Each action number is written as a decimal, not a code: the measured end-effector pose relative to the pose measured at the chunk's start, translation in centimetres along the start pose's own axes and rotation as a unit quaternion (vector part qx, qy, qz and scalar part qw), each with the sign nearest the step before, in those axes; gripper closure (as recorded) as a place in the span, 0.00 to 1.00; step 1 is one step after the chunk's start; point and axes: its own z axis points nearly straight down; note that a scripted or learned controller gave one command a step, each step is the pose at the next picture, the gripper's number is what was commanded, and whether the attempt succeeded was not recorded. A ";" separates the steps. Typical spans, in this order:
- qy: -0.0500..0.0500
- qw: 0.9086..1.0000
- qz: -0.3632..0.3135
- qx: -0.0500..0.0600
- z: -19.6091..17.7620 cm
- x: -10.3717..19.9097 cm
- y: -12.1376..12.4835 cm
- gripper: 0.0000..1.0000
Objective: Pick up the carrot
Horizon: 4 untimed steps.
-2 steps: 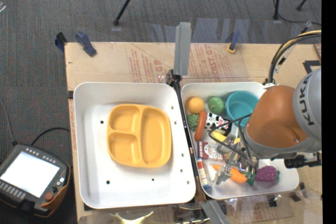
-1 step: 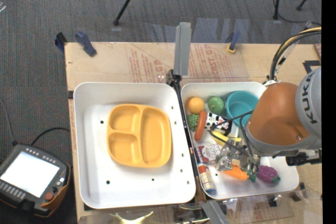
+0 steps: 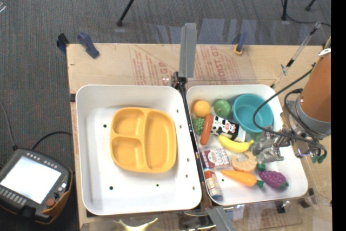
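The carrot (image 3: pixel 238 177) is orange with a green stub at its right end. It lies flat near the front of the right bin (image 3: pixel 297 177), pointing left. My gripper (image 3: pixel 268 152) hangs over the right side of that bin, up and to the right of the carrot and apart from it. The gripper sits just right of a tan cookie-like piece (image 3: pixel 243 162) and above purple grapes (image 3: pixel 273 178).
The right bin also holds a teal bowl (image 3: pixel 252 112), banana (image 3: pixel 235 143), orange (image 3: pixel 201 108), green fruit (image 3: pixel 222 107), cow-print carton (image 3: pixel 224 127), red sausage (image 3: pixel 206 129), packet (image 3: pixel 215 158) and small bottle (image 3: pixel 213 184). A yellow divided plate (image 3: pixel 144 139) lies in the left bin (image 3: pixel 97 170).
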 end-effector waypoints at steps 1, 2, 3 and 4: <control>0.004 1.000 -0.001 -0.002 0.3 0.1 0.1 0.00; 0.006 0.995 -0.097 -0.003 8.6 -0.7 4.0 0.00; 0.000 0.995 -0.095 -0.001 14.5 -1.3 4.7 0.00; -0.006 0.995 -0.099 -0.001 13.4 -1.7 5.0 1.00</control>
